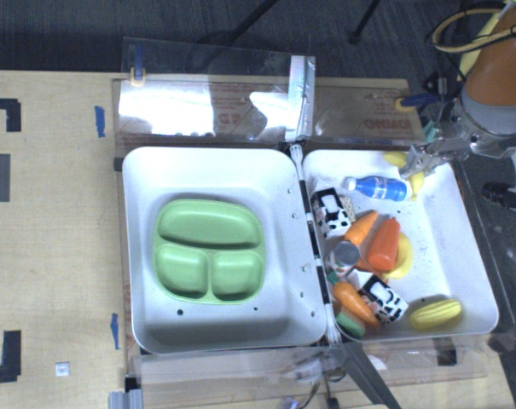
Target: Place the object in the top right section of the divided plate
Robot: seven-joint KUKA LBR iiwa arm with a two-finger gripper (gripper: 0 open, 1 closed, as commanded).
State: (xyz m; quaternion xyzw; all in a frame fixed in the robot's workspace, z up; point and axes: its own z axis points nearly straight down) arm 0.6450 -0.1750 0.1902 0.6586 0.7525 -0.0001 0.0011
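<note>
Hand (424, 156) hovering at right bin (471, 254) far corner, beside blue bottle (377, 187); grip state unclear, possibly empty. Needing centred descent before carrying to divided plate (210, 248).

You see reddish print on the clear panels (240, 109) standing behind the two bins, but glare and blur leave it unreadable. The blue and white bottle (377, 187) carries a label whose wording is too small to read.
</note>
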